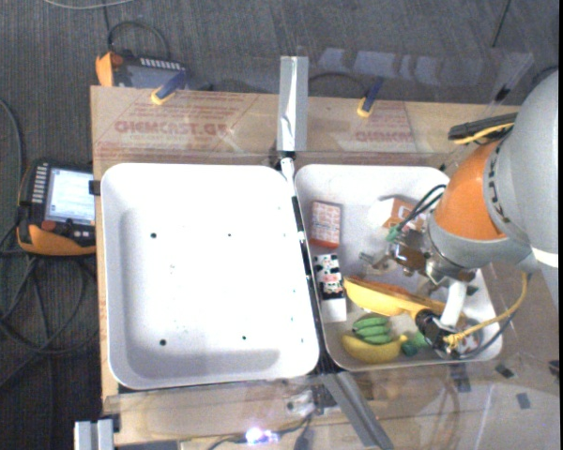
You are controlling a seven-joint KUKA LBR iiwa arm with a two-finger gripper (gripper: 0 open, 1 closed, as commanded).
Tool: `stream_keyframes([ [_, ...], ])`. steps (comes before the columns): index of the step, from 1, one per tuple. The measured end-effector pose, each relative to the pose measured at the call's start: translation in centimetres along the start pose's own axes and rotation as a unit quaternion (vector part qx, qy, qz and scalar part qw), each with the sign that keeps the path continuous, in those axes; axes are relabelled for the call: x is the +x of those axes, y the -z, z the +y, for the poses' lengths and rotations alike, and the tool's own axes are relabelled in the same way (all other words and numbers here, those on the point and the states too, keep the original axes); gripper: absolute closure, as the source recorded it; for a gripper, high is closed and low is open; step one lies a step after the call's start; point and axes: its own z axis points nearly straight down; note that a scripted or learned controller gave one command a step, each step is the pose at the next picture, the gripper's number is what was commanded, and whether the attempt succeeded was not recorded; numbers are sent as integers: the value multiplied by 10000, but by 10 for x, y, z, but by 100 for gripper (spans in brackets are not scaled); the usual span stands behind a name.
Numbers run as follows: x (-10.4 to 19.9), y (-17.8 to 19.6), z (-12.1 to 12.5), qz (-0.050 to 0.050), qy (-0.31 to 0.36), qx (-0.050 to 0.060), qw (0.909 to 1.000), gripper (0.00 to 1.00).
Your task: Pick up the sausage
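Gripper [394, 251] is hanging low in the right bin [357, 181], and honestly I'm not managing to tell if it's open or gripping anything. I'm guessing the sausage [395, 216] is that brownish bit peeking out just beyond it, so the pick is looking unfinished.

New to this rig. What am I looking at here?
One fixed camera looks down at a slant on a left bin and a right bin, both white. The grey and orange bulk on the right is a robot arm reaching in, its gripper low over the right bin. That bin holds an orange packet, a black-and-white toy, a long yellow piece, a green pod and a banana. A brownish bit beside the gripper may be the sausage. Whether anything is held, I cannot tell.
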Motion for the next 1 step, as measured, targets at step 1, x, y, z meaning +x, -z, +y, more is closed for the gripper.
stream_keyframes([
  [1,7,29,19,6,57,36,10000,0],
])
